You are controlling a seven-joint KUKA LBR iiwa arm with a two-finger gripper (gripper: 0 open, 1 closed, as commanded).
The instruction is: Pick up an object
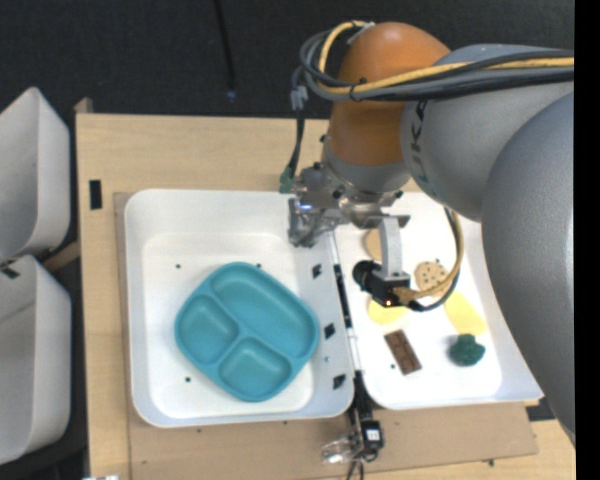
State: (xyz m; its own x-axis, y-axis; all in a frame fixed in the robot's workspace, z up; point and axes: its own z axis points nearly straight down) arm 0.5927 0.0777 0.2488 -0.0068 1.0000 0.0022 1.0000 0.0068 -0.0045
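Though I can't tell if it's open or closed, the tool [308, 220] hovers at the bins' shared rim [343, 318], probably lining up a pick.

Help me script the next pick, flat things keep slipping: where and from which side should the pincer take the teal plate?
Take the teal plate by its raised rim, likely the edge nearest the pincer, coming straight down so that it straddles the rim. The plate lies flat in the left bin and looks too wide to span whole.
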